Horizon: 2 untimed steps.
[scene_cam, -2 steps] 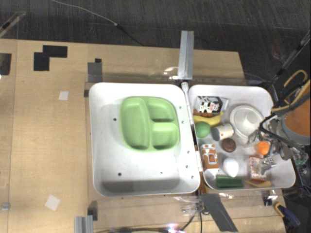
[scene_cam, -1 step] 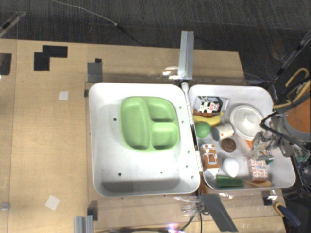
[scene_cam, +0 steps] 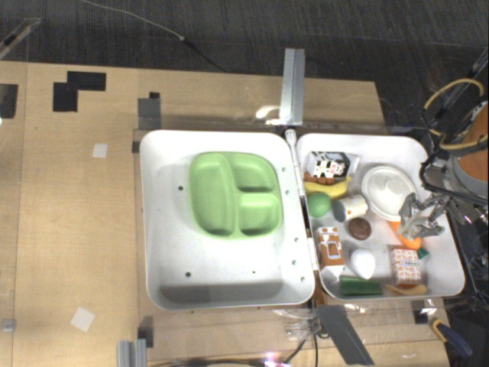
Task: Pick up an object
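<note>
- Your gripper [scene_cam: 419, 222] hangs low over the right bin [scene_cam: 455, 283], near its right wall, with the grey arm [scene_cam: 466, 170] coming in from the right edge.
- I cannot tell whether the gripper is parted or closed; the metal parts blur together from this height, and nothing is plainly caught in it.
- The likeliest target, an orange piece [scene_cam: 409, 241], lies directly under and just below the gripper, partly hidden by it. Whether they touch is unclear.
- The white bowl [scene_cam: 387, 189] sits just left and above the gripper, close enough that a finger could clip its rim.
- A patterned packet [scene_cam: 406, 264] lies just below the gripper; the brown round item [scene_cam: 359, 228] and white egg shape [scene_cam: 363, 262] sit further left.
- The clutter is packed into this one bin, probably so every descent finds something; the crowding also makes a clean hold harder.
- Well to the left, the left bin [scene_cam: 164, 205] holds a green divided tray [scene_cam: 233, 193], apart from the gripper and likely not the present aim.
</note>
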{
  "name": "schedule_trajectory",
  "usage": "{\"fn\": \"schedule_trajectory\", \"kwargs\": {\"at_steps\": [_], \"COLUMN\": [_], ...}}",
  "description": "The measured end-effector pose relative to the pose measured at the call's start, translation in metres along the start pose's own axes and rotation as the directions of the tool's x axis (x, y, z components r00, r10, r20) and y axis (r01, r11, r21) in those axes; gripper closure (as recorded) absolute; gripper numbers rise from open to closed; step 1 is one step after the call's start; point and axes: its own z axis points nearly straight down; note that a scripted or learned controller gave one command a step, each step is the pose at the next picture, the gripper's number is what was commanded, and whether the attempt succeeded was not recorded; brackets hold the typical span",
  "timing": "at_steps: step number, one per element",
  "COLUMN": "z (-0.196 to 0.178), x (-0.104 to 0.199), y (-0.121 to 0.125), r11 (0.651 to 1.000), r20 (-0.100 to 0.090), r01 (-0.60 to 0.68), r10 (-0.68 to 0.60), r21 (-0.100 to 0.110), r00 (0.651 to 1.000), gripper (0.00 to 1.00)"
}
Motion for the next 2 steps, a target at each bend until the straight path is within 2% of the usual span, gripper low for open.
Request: {"fn": "schedule_trajectory", "kwargs": {"at_steps": [1,2], "z": [-0.0158,-0.0155], "x": [-0.0207,-0.0205], "y": [-0.0130,-0.0129], "r11": [0.898,0.899], "r20": [0.000,0.000], "r01": [0.439,0.438], "r10": [-0.439,-0.438], "r21": [-0.001,-0.002], "r00": [0.898,0.899], "gripper": [1.00,0.00]}}
